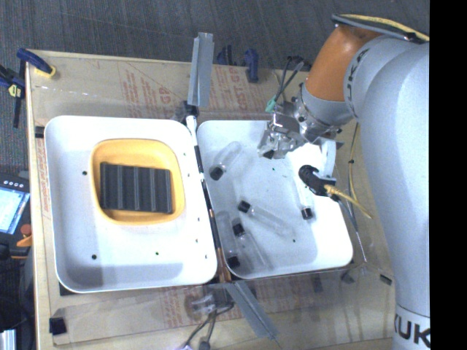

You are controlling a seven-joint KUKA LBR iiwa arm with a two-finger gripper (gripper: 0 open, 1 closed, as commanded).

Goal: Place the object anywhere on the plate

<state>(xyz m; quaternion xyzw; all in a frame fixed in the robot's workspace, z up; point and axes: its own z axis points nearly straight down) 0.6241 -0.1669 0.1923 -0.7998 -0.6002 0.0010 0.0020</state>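
Lying scattered in the right bin (332, 250), below and left of the end effector (276, 143): clear tubes with black caps (264, 219). Sitting well to its left in the left bin (66, 261): the yellow plate (109, 152) with a dark ribbed centre. Hovering over the right bin's upper part, finger spacing impossible to tell. Carrying both bins: the desk (124, 79).

Hand (277, 143) above right bin (332, 250)
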